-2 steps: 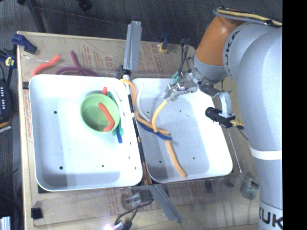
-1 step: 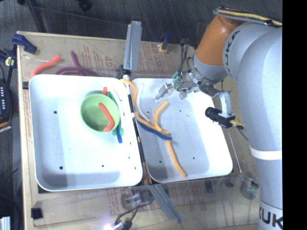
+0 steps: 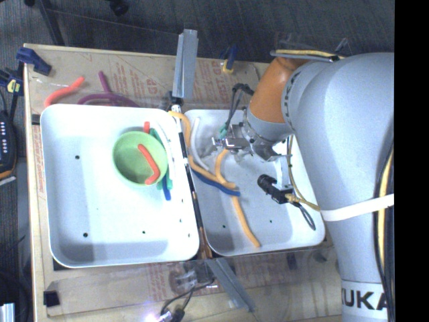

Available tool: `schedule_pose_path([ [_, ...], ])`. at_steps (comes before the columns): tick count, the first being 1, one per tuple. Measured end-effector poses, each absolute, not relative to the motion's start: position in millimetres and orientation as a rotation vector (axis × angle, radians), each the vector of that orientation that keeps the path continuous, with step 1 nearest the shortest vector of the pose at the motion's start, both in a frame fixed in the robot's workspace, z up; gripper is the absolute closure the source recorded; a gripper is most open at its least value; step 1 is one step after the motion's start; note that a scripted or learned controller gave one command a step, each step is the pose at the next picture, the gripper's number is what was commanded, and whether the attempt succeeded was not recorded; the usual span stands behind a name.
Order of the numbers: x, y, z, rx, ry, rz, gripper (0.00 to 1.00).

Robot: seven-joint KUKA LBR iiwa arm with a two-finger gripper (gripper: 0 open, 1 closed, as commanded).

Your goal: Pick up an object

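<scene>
Single overhead view of a pick attempt. Nearest the camera, at the lower right, the foot of the grey arm (image 3: 348, 146) bore the maker's lettering (image 3: 365, 302), readable as "KUKA" with its first letter cut short. Beyond it lay the two white bins. The right bin (image 3: 268, 247) held a tangle of yellow tubes (image 3: 242, 219) that ran from its near floor up toward its far left corner, with a blue strip (image 3: 216, 185) crossing them beside the shared wall. The left bin (image 3: 100, 247) held a green bowl (image 3: 131, 159) near its right side, a red curved piece (image 3: 151, 158) lying in the bowl, and a blue stick (image 3: 166, 192) at the bowl's near edge. The gripper (image 3: 223, 143) stood low in the far half of the right bin, directly over the upper ends of the yellow tubes, with the orange band (image 3: 268, 96) above the wrist behind it. Whether it was released or clenched could not be told, and nothing could be seen held in it. The step in hand was judged to be the descent onto a target, most likely one of the tubes. The next move would call for closing squarely on a single tube and lifting straight, since the tubes overlapped and could drag one another. Farthest off, the bench (image 3: 134, 66) carried faint red print, too blurred to read, together with an orange strip (image 3: 64, 92) and a purple tube (image 3: 100, 99) outside the bins.
</scene>
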State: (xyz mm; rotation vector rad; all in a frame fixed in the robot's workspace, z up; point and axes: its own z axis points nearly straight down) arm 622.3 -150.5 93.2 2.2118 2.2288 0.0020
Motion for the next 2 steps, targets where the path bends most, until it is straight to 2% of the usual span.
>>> schedule_pose_path([
  [1,622.7,-148,103,2.205,2.241,0.003,1.00],
  [2,657.2,-139,191,1.907,2.496,0.001,1.00],
])
